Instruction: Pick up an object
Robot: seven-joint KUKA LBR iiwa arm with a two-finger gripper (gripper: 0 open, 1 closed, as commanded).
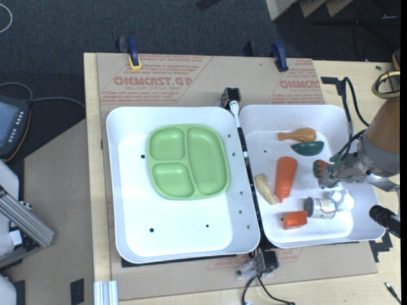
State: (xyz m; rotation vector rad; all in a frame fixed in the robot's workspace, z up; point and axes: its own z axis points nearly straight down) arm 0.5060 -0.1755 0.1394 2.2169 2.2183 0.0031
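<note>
The right bin (267, 116) holds several small objects. A tan drumstick-shaped toy (297, 135) lies at the back, with a dark green piece (308, 147) just in front of it. An orange cylinder (285, 177) stands in the middle, beside a beige stick (266, 189) on its left. Near the front lie a small red-orange piece (294, 219) and a silver can-like item (321, 207) on its side. My gripper (329, 175) hangs low over the bin's right part, just above the can and right of the orange cylinder. A small red and green bit (320, 166) shows at its left edge.
The left bin (127, 221) carries a light green divided plate (189, 161). A black divider with clips (243, 157) runs between the bins. The grey arm (381, 148) enters over the right bin's right rim. Cables (350, 107) hang at the back right.
</note>
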